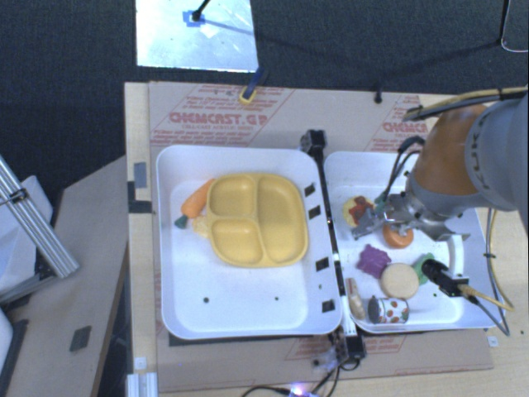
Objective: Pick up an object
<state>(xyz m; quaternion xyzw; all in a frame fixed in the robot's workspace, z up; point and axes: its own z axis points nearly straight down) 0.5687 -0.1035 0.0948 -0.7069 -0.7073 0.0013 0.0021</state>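
Orange round toy fruit (398, 236) lies in the right white bin (463, 308), touching or just under the tool (388, 222), whose state I cannot tell. Crowding is the risk: a red-and-yellow toy (358, 209) sits just left and a purple toy (374, 260) just below, so a closing grip could nudge neighbours or slip off the rounded fruit. Farther out, a tan round piece (400, 280) lies near the bin's front.

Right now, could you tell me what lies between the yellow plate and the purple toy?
In the camera view, the bins' adjoining white walls lie between the yellow plate and purple toy.
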